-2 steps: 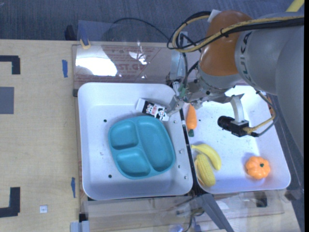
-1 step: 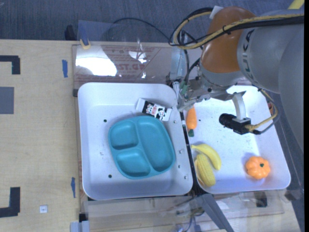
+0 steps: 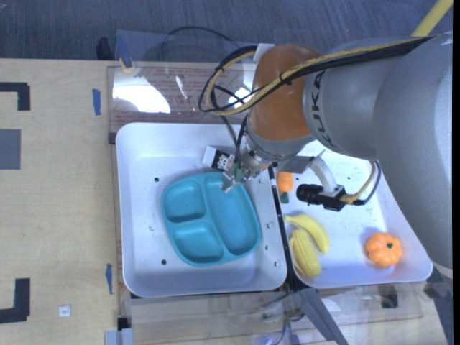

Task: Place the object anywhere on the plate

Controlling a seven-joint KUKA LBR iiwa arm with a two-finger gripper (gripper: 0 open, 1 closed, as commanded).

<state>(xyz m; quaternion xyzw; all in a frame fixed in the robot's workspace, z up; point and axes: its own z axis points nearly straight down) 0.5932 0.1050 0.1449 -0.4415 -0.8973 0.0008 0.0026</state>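
Arm [image 3: 374, 99]: grey, orange band [image 3: 282, 95] above the wrist; enters from the right, reaching leftward and down; cables looped over the band; gripper [image 3: 231, 180]: pointing down at the arm's left end, tip small and partly hidden.

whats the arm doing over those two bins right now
A grey KUKA arm reaches in from the right, its gripper down over the top edge of the blue divided plate in the left bin. The plate's compartments look bare. In the right bin lie a banana, a corn cob, a small orange pumpkin and an orange piece near the divider. Whether the gripper carries anything is hard to tell.
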